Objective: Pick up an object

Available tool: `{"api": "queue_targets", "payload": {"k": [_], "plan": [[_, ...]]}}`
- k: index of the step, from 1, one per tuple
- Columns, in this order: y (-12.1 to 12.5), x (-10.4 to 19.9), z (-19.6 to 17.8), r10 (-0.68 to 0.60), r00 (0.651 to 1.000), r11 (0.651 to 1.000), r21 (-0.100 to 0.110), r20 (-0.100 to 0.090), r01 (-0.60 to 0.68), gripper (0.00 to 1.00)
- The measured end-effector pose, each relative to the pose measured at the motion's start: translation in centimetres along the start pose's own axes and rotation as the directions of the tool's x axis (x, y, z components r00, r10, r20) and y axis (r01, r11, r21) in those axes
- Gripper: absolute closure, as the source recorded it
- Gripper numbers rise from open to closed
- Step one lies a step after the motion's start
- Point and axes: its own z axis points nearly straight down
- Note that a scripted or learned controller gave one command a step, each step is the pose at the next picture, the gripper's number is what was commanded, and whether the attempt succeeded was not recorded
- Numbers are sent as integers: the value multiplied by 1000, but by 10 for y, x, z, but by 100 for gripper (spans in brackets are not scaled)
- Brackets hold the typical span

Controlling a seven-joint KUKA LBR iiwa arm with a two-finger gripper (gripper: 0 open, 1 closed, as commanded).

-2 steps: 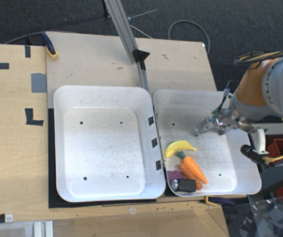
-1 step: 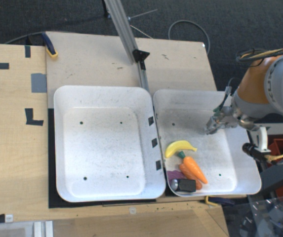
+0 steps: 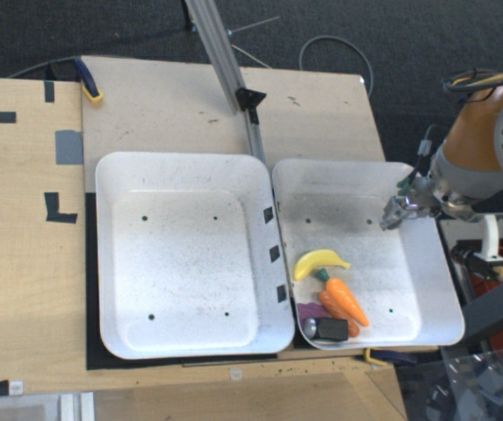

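In the right bin lie a yellow banana, an orange carrot with a green top, a small black block and a purple piece, all clustered near the bin's front left corner. My gripper hangs over the right bin's far right part, well up and to the right of the cluster. Nothing shows between its fingers. The grey arm with its orange band reaches in from the right.
The left bin sits beside the right one, with a black divider strip between them. A slanted metal rail crosses the back of the bench. Cables lie on the dark floor behind.
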Motion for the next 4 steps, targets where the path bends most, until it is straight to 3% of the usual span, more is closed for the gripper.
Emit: {"api": "queue_targets", "payload": {"k": [1, 4], "plan": [[1, 0, -53, -1, 1000, 1000, -2, 0, 1, 100], [-13, 152, -53, -6, 1000, 1000, 5, -4, 6, 100]]}}
